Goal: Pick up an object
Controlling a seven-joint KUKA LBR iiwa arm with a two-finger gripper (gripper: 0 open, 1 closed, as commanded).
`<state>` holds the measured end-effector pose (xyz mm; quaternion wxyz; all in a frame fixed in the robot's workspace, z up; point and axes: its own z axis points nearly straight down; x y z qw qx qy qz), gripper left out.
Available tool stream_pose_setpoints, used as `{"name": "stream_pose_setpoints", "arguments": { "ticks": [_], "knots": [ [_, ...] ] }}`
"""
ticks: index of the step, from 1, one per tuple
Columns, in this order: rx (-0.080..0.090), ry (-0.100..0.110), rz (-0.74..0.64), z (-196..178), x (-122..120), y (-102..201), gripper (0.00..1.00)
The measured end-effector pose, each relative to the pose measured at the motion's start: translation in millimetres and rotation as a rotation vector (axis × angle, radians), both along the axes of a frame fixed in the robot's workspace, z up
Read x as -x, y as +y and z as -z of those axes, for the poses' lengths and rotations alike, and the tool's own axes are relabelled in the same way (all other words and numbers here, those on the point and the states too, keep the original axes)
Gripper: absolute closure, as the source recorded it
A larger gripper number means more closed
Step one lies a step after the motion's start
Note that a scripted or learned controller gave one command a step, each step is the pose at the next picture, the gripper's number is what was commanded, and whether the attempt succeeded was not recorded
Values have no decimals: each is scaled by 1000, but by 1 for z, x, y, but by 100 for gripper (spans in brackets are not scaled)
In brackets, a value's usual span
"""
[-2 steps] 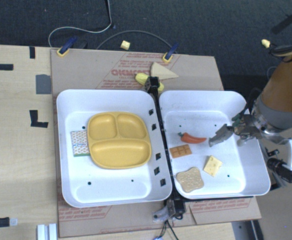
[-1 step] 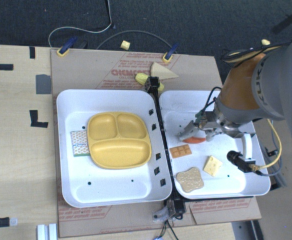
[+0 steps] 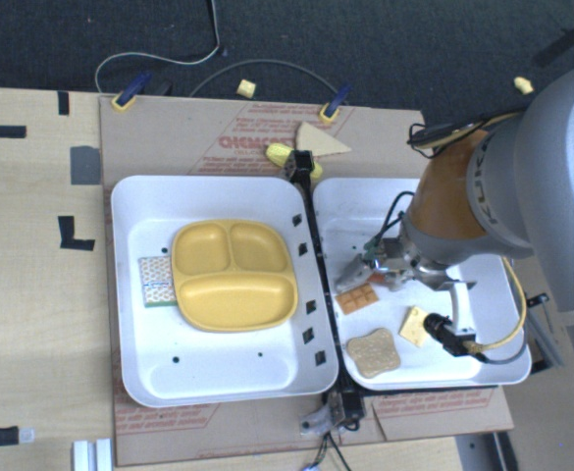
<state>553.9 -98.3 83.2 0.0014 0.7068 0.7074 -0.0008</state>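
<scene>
Illegible red print on cardboard (image 3: 257, 137)

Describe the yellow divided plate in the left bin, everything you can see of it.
The yellow divided plate looks like smooth, matte plastic, a rounded rectangle with raised ridges splitting it into three compartments: two smaller ones at the far side, one long one nearer the camera. It lies flat, right side up, on the floor of the left bin, roughly centred. A small patterned sponge-like pad lies against its left edge. Its compartments hold nothing.

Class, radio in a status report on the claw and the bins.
Claw low in right bin, above waffle piece. Bread slice, cheese wedge nearby. Yellow tray in left bin.
</scene>
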Motion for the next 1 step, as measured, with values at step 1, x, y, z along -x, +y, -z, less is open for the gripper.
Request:
{"name": "stream_pose_setpoints", "arguments": {
  "ticks": [1],
  "knots": [
    [-5, -1, -1, -3, -4, -5, 0]
  ]
}}
